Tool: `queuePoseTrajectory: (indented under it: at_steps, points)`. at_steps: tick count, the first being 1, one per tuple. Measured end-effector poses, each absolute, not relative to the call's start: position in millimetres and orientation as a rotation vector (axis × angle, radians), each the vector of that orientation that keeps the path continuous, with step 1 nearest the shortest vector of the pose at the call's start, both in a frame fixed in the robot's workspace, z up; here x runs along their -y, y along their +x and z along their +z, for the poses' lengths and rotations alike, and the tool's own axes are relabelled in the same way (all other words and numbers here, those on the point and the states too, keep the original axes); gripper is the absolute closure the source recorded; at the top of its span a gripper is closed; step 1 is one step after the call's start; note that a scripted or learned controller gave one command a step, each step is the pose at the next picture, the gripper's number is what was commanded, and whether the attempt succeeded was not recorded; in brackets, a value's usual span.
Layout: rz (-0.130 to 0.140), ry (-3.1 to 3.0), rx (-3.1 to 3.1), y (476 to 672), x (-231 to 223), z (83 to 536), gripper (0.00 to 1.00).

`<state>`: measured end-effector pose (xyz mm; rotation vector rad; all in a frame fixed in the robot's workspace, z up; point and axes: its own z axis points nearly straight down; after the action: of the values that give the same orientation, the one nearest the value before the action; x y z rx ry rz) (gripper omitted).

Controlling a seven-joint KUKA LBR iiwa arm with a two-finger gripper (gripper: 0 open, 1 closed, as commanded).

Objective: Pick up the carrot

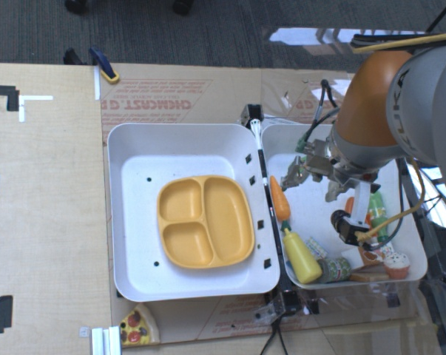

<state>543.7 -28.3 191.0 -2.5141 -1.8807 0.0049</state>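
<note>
The carrot (280,201), orange with a green top, lies in the right bin (311,217) against its left wall, pointing away from me. My gripper (313,183) hangs just right of the carrot, over the bin's bare floor. Its fingers (292,174) stand apart, open, with nothing between them. The carrot is not touched.
The left bin (134,198) holds a yellow divided plate (205,220). In the right bin's near end lie a yellow squeeze bottle (300,256), a small can (335,267), a cupcake (395,261) and a green item (376,205). The arm covers the bin's far right.
</note>
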Motion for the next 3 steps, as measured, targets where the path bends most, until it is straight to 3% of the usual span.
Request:
queuePoseTrajectory:
  at_steps: [1, 2, 3]
  points:
    - [0.009, -2.758, 1.497, 557.9, 94, 98, 0.00]
    - [0.002, -2.659, 1.674, 546.0, 13, 191, 0.00]
    - [0.002, -2.659, 1.673, 545.9, 13, 191, 0.00]
